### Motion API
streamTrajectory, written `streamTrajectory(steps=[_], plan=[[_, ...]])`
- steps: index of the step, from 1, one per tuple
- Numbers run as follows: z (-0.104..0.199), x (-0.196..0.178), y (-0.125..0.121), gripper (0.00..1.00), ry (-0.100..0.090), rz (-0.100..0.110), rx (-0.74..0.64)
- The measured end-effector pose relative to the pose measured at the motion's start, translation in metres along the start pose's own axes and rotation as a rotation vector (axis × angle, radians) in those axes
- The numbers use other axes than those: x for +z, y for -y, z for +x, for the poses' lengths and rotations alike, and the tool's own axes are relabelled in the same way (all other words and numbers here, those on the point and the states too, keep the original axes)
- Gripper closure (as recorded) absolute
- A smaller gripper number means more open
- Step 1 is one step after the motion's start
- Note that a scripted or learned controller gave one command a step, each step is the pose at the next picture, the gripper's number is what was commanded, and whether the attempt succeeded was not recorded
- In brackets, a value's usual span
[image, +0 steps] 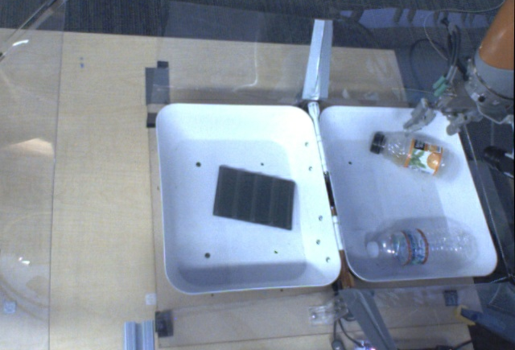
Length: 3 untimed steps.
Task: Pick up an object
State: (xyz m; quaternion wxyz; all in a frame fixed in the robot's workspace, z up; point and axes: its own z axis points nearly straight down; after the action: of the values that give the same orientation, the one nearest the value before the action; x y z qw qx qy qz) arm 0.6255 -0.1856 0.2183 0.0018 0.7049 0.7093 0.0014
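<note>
The arm [497, 59] comes in at the upper right, its orange band cut off by the picture's edge, so little of it shows beyond the wrist. The claw [434, 113] hangs over the far right corner of the right bin [386, 187], above the rim. Its metal parts blur together with cables behind them, and whether its fingers are apart or together I cannot tell. Nothing can be seen between them.

Two bottles lie in the right bin. The small bottle [408, 152] lies on its side near the far end, dark cap pointing left, with an orange and green label round its body; it sits just beside the claw, a little below and left of it, apart from it as far as the view lets me judge. The clear bottle [418, 245] lies on its side near the front rim, with a blue label band near its neck end. Its see-through body fades into the white floor of the bin, so its right end is hard to trace.

In the left bin [185, 179] a dark ribbed flat pad [255, 197] lies near the middle, slightly turned. The two bins sit touching side by side on the pale wooden counter [88, 179]. A clear sheet over the left of the counter gives faint glare.
</note>
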Motion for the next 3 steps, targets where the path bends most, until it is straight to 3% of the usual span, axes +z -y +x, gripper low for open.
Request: streamTrajectory(steps=[1, 3], plan=[[-0.02, -0.038, -0.006, 0.0, 0.002, -0.003, -0.042], [-0.019, 0.128, -0.043, 0.0, -0.003, 0.01, -0.278]])
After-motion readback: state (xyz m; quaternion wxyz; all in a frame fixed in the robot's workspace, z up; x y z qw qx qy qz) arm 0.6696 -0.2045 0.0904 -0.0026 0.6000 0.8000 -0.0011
